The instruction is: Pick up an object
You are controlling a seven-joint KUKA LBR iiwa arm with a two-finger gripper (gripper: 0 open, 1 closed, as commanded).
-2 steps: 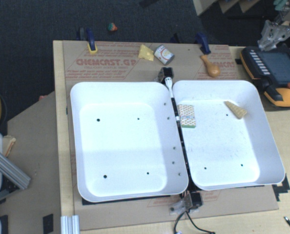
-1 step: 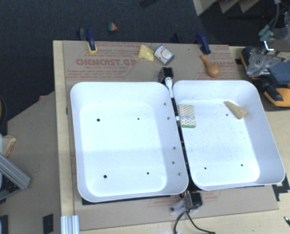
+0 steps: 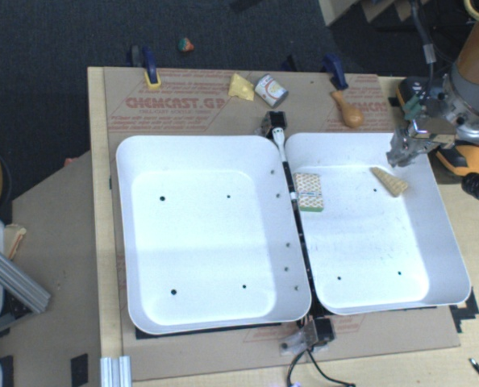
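Bench board [image 3: 183, 103]: brown sheet printed with red lettering, carrying both bins; blue clamps at its far edge, one at the left [image 3: 150, 64] and one further right [image 3: 333, 71].

Left bin [image 3: 135, 216]: shallow, white, rounded corners, with a few small dark dots on its floor.

Small coloured item [image 3: 186, 45]: on the dark floor beyond the board, too small to identify.

Yellow wedge [image 3: 241, 88]: on the board behind the left bin, just beside a small white box [image 3: 271, 90] with a printed face.

Black fitting [image 3: 275, 122]: at the far end of the seam between the two bins.

Right bin [image 3: 433, 248]: shallow, white, touching the left bin along the seam.

Patterned flat packet [image 3: 309, 192]: greenish and pale, lying in the right bin close to its left wall.

Wooden piece with rounded end [image 3: 347, 109]: on the board behind the right bin.

Tan wedge-shaped object [image 3: 389, 181]: lying in the right bin near its far right corner, flat on the floor.

Gripper [image 3: 400, 156]: pointing down over the right bin's far right corner, its tip just above and beside the tan wedge. Whether the jaws are apart or together cannot be told at this angle; nothing is seen between them.
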